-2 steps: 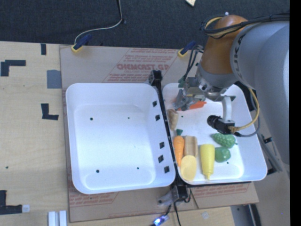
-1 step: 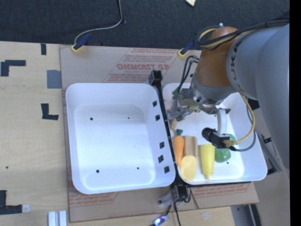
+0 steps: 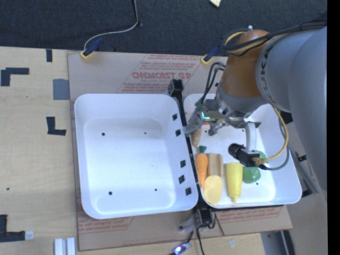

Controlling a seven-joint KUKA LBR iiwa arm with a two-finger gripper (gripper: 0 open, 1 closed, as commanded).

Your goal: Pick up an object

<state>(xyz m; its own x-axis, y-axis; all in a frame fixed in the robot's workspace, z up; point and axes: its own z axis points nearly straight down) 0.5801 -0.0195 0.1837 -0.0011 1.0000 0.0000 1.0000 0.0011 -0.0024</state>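
The carrot (image 3: 202,168) lies against the left wall of the right bin (image 3: 284,195), touching a tan block (image 3: 215,163), with a pale yellow piece (image 3: 213,189) just below and a corn cob (image 3: 234,180) and green piece (image 3: 252,175) beside them. My claw (image 3: 206,124) hovers near the carrot's upper end; I cannot tell how it is set. Packed this tightly, a descent may snag the bin wall or nudge a neighbour and leave me grasping nothing.

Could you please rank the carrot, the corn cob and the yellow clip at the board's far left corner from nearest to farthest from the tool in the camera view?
From the tool:
1. Carrot, in the right bin beside the divider.
2. Corn cob, in the right bin, further toward the view's right.
3. Yellow clip, outside the bins, by far the farthest.
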